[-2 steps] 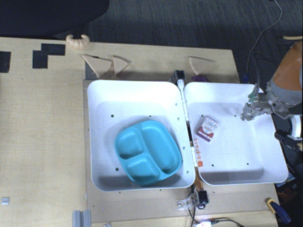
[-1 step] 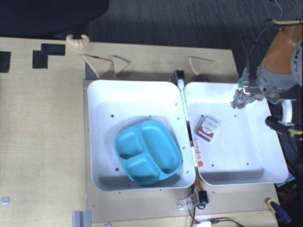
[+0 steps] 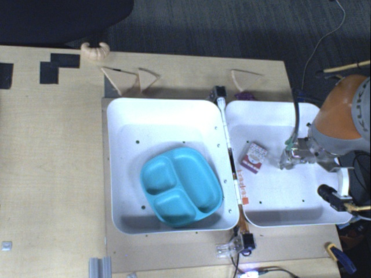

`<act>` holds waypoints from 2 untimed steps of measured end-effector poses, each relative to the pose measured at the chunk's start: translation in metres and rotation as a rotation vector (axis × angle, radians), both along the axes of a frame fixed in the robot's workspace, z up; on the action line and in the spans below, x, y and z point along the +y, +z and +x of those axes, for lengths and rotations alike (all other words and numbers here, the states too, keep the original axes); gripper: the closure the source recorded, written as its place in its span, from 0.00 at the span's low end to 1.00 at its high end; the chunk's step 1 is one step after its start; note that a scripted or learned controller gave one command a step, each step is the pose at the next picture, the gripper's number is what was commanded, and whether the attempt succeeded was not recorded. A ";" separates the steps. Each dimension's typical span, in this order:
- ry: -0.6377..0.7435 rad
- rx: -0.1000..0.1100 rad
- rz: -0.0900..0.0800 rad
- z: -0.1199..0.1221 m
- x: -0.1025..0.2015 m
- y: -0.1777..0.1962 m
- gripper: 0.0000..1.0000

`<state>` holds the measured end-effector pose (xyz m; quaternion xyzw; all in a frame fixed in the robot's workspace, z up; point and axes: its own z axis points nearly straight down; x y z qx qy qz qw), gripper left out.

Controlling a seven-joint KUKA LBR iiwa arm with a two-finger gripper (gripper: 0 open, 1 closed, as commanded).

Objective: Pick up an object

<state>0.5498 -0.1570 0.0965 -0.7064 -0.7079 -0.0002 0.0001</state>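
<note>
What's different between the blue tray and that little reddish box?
The tray is much bigger than the box, covering much of its bin's floor. The tray is plain light blue with three compartments; the box is reddish with white print. The tray lies in the left bin, the box in the right bin, close to the gripper. Both rest untouched on a white bin floor.
</note>
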 end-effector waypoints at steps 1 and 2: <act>-0.001 -0.003 -0.002 -0.010 -0.050 0.015 1.00; 0.004 -0.004 -0.001 0.020 -0.048 0.028 1.00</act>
